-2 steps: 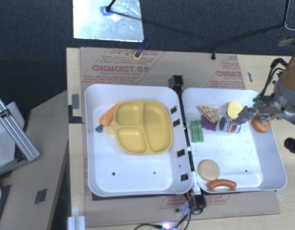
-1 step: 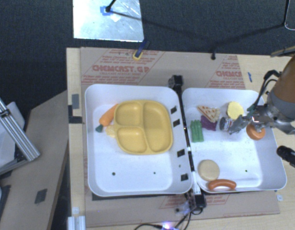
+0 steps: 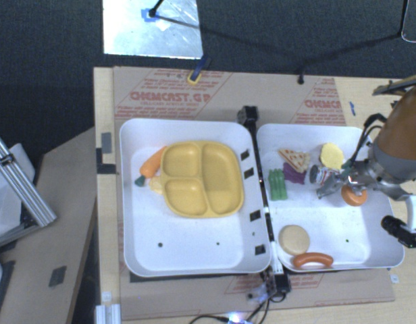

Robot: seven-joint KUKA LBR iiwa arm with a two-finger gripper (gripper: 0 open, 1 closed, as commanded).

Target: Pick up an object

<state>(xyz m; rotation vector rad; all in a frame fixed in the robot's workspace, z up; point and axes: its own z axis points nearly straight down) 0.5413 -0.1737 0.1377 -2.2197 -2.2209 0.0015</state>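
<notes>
Metal gripper (image 3: 331, 182) sits low in the right bin (image 3: 380, 248), at the middle right of the frame; whether it is spread or pinching anything cannot be told from this angle. Just right of it lies an orange ring (image 3: 354, 196), and just above it a yellow round piece (image 3: 332, 156). Left of it are a purple piece (image 3: 294, 175), a sandwich wedge (image 3: 295, 158) and a green piece (image 3: 277, 183). Lower in this bin sit a tan bun (image 3: 294, 238) and a sausage (image 3: 312, 260). The left bin (image 3: 147, 248) bears a yellow divided plate (image 3: 198, 179) with a carrot (image 3: 152, 163) touching its left edge.
</notes>
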